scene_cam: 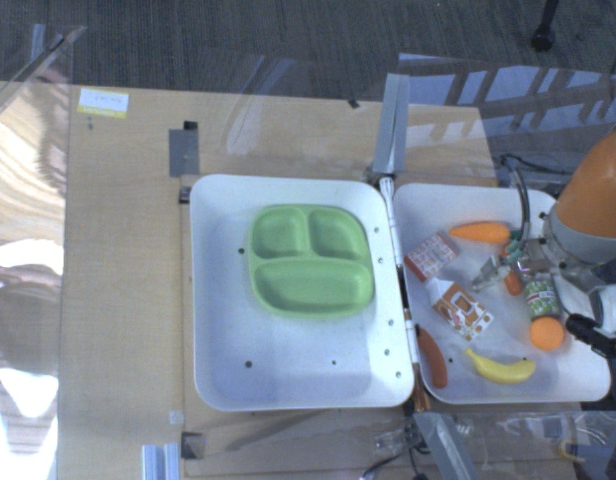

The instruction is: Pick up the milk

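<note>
Nearest you, the banana (501, 368) lies below the milk (461, 307). Your gripper (500, 265) hovers just right of it, fingers apart.

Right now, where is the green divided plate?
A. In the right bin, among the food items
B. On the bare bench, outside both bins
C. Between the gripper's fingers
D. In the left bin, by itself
D: the green divided plate lies flat in the left bin, apart from the food items in the right bin.

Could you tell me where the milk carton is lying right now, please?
The milk carton lies in the right bin, left of centre, between the red-and-white box above it and the banana below.
</note>
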Robot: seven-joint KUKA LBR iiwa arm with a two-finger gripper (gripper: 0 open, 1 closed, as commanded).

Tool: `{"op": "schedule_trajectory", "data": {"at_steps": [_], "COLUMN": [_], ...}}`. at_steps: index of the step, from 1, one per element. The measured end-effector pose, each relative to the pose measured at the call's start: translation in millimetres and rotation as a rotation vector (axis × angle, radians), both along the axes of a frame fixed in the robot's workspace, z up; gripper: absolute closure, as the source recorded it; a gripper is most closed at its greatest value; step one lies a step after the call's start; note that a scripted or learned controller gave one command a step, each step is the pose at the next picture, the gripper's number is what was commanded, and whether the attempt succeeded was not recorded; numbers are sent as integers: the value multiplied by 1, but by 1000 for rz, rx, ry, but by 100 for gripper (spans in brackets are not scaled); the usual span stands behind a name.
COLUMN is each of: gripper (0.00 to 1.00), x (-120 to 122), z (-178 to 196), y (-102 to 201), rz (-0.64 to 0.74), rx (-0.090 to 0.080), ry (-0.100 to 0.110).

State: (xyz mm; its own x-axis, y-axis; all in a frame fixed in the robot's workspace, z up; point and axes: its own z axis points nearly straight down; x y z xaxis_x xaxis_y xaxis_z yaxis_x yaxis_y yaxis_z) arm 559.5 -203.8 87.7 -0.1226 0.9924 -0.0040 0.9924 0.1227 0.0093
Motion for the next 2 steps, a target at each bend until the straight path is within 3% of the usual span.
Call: {"op": "schedule_trajectory", "data": {"at_steps": [1,2], "gripper": [100,100], "x": [4,-16], "z": [14,131], "y": [0,57], "rz": [2,-6], "rx": [-3,1], "ry": [-11,1]}}
